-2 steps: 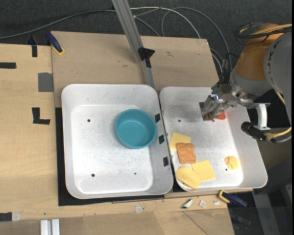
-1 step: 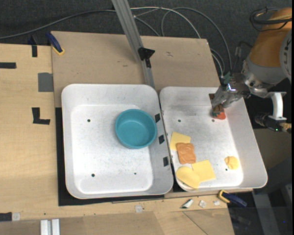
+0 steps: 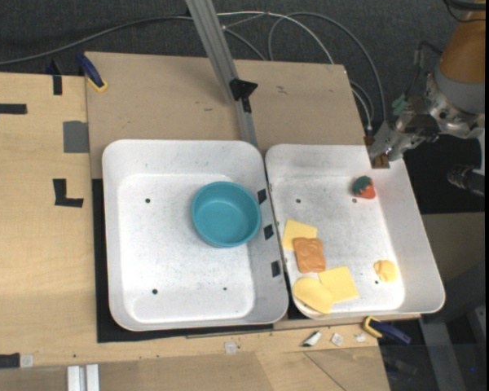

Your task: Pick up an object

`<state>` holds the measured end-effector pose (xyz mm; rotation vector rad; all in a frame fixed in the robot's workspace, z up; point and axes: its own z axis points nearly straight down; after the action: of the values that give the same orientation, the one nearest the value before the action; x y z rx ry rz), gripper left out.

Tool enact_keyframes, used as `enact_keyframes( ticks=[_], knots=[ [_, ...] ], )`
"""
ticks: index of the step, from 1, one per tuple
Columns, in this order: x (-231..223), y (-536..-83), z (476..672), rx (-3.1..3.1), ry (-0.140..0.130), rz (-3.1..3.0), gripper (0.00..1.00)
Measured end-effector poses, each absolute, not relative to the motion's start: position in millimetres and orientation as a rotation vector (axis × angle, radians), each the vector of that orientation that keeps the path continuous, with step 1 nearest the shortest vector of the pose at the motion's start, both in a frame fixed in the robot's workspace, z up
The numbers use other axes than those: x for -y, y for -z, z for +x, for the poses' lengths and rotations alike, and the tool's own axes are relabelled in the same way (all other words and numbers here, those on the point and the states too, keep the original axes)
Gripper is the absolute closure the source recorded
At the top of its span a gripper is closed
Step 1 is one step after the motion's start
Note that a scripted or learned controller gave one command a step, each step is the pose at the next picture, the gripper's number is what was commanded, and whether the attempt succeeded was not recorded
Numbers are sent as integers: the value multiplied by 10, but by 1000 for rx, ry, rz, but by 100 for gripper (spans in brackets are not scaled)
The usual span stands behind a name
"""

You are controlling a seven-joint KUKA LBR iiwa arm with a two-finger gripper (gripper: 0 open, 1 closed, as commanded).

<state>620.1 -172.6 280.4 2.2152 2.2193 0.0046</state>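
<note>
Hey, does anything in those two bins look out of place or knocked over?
Nothing stands out. The blue bowl sits upright in the left bin; the yellow and orange pieces lie flat in the right bin.

Fixed overhead camera, slanted down, both bins [image 3: 187, 155]

We see a tan tabletop [image 3: 179, 88] bearing two shallow white bins side by side, the left bin [image 3: 126, 218] and the right bin [image 3: 407, 218], their inner rims touching. A grey metal post [image 3: 216, 43] slants down to the bins' far edge. Pale cables [image 3: 310, 23] loop behind it. Black tape marks [image 3: 8, 114] lie on the left. We note blue-and-yellow clamps at the far-left corner [image 3: 92, 73] and the near-right edge [image 3: 385, 329].
</note>
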Motion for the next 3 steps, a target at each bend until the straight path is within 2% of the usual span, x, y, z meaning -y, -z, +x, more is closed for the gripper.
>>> enact_keyframes(
  ticks=[1, 3],
  knots=[
    [1126, -2692, 6325, -2231, 0, 2215, 100],
    [103, -2453, 6362, -2231, 3, 2216, 100]
  ],
)
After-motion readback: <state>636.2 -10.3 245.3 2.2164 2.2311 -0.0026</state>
